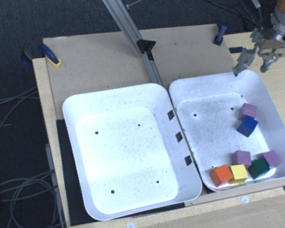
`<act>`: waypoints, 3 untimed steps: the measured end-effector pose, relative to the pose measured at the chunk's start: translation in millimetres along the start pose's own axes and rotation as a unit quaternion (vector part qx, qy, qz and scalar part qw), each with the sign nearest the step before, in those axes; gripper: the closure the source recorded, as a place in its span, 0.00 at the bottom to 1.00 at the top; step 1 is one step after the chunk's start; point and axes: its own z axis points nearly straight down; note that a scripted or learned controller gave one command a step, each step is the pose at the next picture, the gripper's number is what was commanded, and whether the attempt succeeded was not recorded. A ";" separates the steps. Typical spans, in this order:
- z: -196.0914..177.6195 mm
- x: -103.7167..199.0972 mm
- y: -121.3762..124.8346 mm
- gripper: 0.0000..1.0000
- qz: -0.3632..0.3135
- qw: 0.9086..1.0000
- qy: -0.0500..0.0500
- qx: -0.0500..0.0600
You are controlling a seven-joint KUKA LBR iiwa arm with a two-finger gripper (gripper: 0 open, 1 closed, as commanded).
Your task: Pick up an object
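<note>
My gripper hangs at the upper right, above the far right corner of the right bin. It is open, its two fingers spread apart with nothing between them. Inside the right bin lie several small blocks. A purple block touches a blue block near the right wall. Along the near edge sit an orange block, a yellow block, a dark green block, a purple block and another purple block. All blocks lie well below the gripper in the view.
The left bin stands beside the right one, with black clips along the shared wall. A grey metal bar slants in from the top. Blue clamps hold the brown board at the back.
</note>
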 end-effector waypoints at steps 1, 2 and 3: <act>0.0 -0.1 -0.1 0.00 0.000 1.000 0.000 0.000; 63.1 3.7 -1.1 0.00 0.000 1.000 0.001 0.003; 120.7 9.6 6.2 0.00 0.000 1.000 0.001 0.002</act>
